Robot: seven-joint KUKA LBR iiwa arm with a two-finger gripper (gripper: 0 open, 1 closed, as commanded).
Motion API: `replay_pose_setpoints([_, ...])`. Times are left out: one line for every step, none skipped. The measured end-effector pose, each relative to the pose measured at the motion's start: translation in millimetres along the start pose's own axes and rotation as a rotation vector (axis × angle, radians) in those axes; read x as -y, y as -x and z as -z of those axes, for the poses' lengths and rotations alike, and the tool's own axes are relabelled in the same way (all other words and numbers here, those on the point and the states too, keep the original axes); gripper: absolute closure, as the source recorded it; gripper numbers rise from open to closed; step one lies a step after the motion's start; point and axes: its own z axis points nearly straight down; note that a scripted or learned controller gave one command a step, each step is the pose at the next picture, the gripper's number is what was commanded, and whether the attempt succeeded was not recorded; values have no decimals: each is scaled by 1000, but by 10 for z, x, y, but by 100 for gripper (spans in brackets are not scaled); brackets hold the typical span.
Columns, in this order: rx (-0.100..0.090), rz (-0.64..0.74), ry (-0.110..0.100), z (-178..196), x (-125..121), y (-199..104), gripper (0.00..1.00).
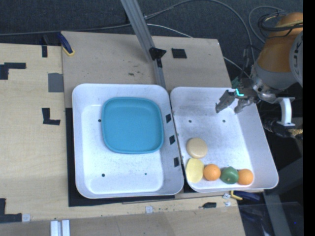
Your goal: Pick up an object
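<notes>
Two white bins side by side on the wooden worktop. Left bin holding a square blue plate, sitting flat near the middle. Right bin with the goodies bunched along its near edge: beige round thing, a yellow lemon-ish piece touching just below it, then an orange ball, a green piece and another orange ball lined up in a row. Jaws hanging over the far right corner of the right bin, spread apart, gripping nothing, well clear of the pile. Grey-and-orange arm coming in from the right.
</notes>
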Motion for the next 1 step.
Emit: replay_pose_setpoints([0,0,0,-1,1,0,0])
